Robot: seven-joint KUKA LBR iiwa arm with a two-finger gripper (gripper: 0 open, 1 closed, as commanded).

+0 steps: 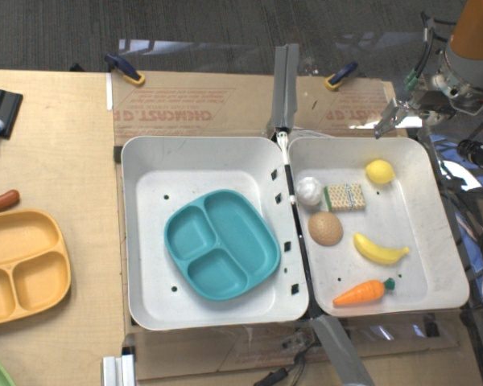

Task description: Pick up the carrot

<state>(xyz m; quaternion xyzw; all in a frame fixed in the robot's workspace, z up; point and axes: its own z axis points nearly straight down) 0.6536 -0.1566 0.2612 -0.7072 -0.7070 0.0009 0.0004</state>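
Two white bins sit side by side on the surface. The left bin (141,240) holds a teal divided plate (220,243). The right bin (447,256) holds six items: carrot (361,293), banana (378,249), lemon (379,171), brown egg-shaped piece (325,229), small white ball (308,190), and a patterned packet (344,197).

Carrot: lies flat near the bin's front wall, green top pointing right, just below the banana but apart from it.

Gripper (402,112): hangs above the bin's far right corner, well apart from the carrot; whether it is open or closed cannot be told, as it reads as a bright tangle of metal and cable.

Risks, judged: the carrot's tapered, rounded body may roll or squirt out of a pinch; a descent set too far back could nudge the banana; the nearby front wall may crowd an approach.

Obscured: the arm is cut off at the upper right edge; the packet's print is illegible; an orange tray (24,268) and a red object (0,202) at the left are partly cropped.
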